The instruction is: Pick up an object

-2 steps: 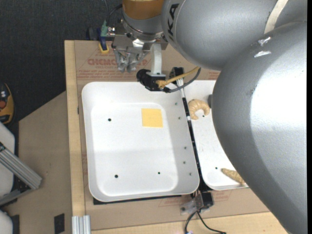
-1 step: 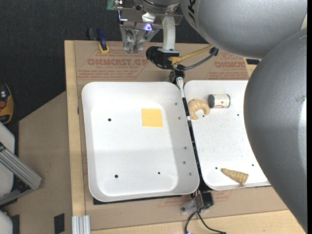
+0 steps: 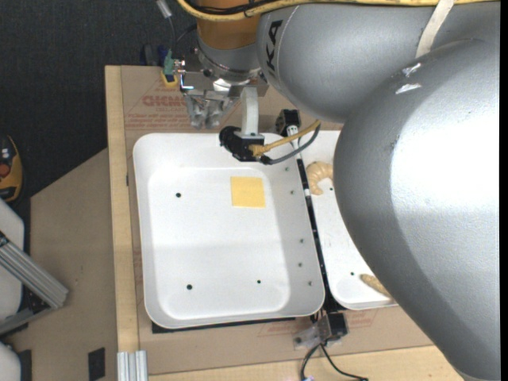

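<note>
— Grey casing first: the arm (image 3: 413, 173) looms closest to the lens and covers nearly everything to the right of the left bin (image 3: 151, 236).

— And down at the bench?

— A brown board (image 3: 123, 213) carries the left bin and shows past its near and left sides. Just off the bin's near right corner sits a small black connector (image 3: 333, 325) with a thin cable.

— What's inside the bin?

— Its white floor has a few small dark holes (image 3: 189, 286) and one thing on it, a flat yellow square (image 3: 248, 191). The square lies in the far half of the left bin, slightly right of its middle, touching no wall.

— Anything else to pick?

— Right of the left bin, across the dark seam (image 3: 311, 213) between them, the right bin (image 3: 343, 252) peeks out from under the arm. A tan lump (image 3: 320, 177) lies there just beside the seam, about level with the square. A second tan piece (image 3: 375, 285) shows nearer the camera, partly hidden by the casing.

— Where is the gripper?

— The gripper (image 3: 205, 116) hangs just beyond the left bin's far rim, seen against the brown board and its red lettering (image 3: 155, 101). It is left of the square and well apart from it. Whether it is open or closed I cannot tell.

— And above that?

— The orange band (image 3: 234, 10), farthest back, past the left bin's far rim.
</note>
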`<state>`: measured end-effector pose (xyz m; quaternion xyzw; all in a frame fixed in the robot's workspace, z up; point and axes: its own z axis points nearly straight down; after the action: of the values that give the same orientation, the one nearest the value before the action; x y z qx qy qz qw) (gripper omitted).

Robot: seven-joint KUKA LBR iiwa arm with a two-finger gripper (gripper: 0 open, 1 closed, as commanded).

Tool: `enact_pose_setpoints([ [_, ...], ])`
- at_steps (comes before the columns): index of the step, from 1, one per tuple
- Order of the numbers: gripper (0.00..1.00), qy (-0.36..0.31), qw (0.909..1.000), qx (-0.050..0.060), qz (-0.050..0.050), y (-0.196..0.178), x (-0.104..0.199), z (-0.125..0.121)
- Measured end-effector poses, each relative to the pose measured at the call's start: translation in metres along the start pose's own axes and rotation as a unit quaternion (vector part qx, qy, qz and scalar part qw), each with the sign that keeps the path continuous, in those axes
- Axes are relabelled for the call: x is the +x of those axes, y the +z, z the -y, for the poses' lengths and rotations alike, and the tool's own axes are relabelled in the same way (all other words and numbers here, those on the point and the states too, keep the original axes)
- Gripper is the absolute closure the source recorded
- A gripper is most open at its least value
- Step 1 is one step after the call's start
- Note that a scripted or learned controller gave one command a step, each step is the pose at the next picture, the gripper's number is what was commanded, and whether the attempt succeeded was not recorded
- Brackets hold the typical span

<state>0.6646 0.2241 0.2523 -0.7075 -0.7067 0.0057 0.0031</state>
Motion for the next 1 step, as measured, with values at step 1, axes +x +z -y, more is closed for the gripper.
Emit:
enact_pose_setpoints([
  [1, 1.00, -0.002, 0.9999, -0.012, -0.004, -0.1067, 0.0005, 0.0163],
])
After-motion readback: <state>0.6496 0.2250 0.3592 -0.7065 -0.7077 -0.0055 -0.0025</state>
